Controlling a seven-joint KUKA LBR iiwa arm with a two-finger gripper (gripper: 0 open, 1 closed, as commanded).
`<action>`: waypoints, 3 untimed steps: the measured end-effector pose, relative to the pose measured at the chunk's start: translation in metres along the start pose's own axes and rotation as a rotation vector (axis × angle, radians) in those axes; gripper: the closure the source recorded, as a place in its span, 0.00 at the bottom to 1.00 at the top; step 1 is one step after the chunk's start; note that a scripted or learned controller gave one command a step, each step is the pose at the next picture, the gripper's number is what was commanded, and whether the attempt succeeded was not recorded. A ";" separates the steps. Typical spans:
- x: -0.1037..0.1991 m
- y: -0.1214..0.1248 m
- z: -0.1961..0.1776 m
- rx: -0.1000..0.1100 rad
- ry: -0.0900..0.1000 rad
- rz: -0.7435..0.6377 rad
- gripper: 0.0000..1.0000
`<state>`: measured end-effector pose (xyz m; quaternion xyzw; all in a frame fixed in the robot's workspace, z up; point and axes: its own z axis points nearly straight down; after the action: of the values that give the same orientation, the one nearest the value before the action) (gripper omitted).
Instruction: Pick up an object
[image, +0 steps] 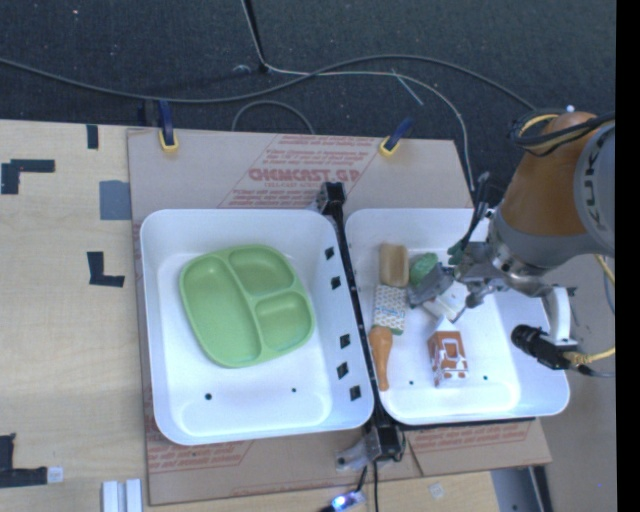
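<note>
Your bench (60, 330) is pale wood with a few dark tape marks along its left side, and beyond its far edge lies dark carpet (120, 50) crossed by loose black and white cables (300, 72). On the bench sits a brown cardboard sheet (290, 170) printed with red lettering, held at its far edge by two clamps (166, 135) with yellow tips. Upon the sheet you have two shallow white bins side by side, touching along a black centre join. The left bin (170, 400) carries a green divided plate (246, 304), three compartments, lying flat near its middle. The right bin (500, 400) holds the smaller items. Your arm (555, 190), orange above the wrist, reaches in from the right over that bin. The gripper (438, 288) hangs low near the bin's centre; whether it is spread or pressed together cannot be told from this angle, and nothing is plainly seen between its tips. Just beside it, to the left, is a small green object (424, 267). Further left is a tan block (393, 264), below it a patterned packet (390, 307), and below that an orange carrot-shaped piece (382, 352) close to the centre join. A red-and-white box (448, 357) lies apart, nearer the bin's front.
</note>
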<state>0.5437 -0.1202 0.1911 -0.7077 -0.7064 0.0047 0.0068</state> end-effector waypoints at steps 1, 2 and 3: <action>0.000 0.003 -0.008 -0.014 -0.002 -0.004 0.00; -0.003 -0.005 0.052 -0.009 -0.003 -0.002 0.00; -0.004 -0.004 0.103 -0.017 -0.006 -0.001 0.00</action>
<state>0.5382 -0.1241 0.0886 -0.7075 -0.7067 0.0007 -0.0012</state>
